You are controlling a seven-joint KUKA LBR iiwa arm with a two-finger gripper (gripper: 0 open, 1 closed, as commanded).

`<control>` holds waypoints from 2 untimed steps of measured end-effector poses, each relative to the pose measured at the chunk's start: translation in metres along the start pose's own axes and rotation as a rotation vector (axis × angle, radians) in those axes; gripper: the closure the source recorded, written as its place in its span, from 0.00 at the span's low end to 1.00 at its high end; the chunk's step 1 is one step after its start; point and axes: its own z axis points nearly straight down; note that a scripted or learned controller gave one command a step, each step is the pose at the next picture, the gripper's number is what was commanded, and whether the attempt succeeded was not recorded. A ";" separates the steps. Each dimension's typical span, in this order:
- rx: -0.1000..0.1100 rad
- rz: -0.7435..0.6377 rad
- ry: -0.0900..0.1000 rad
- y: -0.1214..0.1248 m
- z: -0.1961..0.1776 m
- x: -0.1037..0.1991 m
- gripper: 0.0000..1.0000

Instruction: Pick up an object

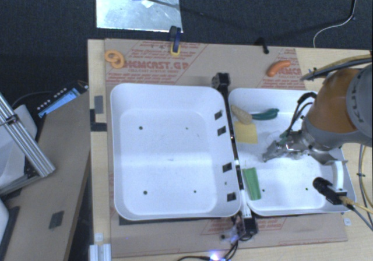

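1. I see the gripper (pixel 271 152) low over the middle of the right bin (pixel 291 201), fingers spread apart, nothing between them
2. Candidates hug the bin's left wall: a yellow block (pixel 245 133) toward the far corner, a green block (pixel 252 183) toward the near one
3. I judge this the approach step; next, centre over one piece, descend, close

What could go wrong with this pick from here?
The gripper sits over bare floor of the right bin, between the yellow block and the green block, so it may close on nothing. Both blocks lie near the bin's left wall, which could block a finger.
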 end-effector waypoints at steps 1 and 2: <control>-0.012 -0.009 -0.001 0.058 -0.002 0.034 0.00; 0.037 0.002 -0.002 0.123 0.000 0.049 0.00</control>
